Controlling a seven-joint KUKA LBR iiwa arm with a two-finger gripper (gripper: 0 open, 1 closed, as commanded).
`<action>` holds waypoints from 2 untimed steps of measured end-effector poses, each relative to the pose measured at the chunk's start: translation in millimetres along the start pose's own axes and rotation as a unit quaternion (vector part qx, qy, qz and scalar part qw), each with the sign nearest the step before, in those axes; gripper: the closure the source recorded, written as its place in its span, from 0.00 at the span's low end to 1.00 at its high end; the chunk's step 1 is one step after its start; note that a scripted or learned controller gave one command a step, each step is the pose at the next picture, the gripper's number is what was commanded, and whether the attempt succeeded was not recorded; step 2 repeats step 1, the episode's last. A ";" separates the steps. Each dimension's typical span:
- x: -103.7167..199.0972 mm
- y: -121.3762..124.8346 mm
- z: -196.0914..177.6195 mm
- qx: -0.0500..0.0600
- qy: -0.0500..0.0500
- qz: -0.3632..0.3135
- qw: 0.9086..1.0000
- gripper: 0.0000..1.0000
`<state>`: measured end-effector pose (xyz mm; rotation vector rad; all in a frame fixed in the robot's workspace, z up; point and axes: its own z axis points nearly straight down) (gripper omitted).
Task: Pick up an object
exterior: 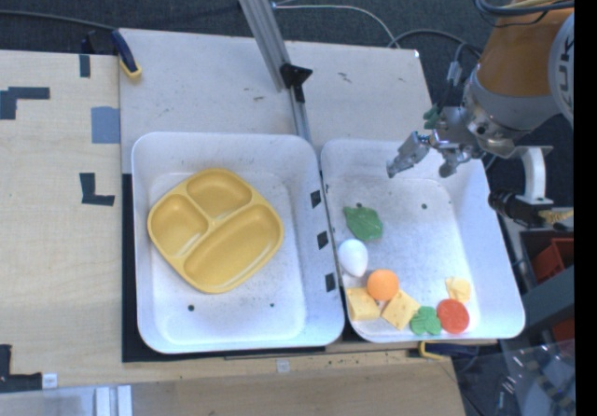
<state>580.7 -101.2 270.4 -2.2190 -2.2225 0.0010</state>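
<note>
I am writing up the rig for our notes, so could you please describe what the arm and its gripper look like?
The arm is grey with a broad, rounded orange band above the wrist. Thin black cables loop over the top of that band. Below it, the wrist narrows to a grey metal gripper with small dark fittings and a touch of green on its side. A white bracket-like part sits beside the wrist.

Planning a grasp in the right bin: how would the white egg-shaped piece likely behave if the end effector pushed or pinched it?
The white egg looks smooth and rounded, so it would probably roll when nudged and could slip out of a pinch. It lies against the bin wall, close to the orange ball, which may block a roll that way. It looks like rigid toy food.
</note>
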 end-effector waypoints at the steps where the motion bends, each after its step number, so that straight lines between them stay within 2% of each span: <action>1: -75.4 0.3 184.8 0.000 -0.001 0.002 1.000 0.00; 2: -75.4 0.3 184.8 0.000 -0.001 0.002 1.000 0.00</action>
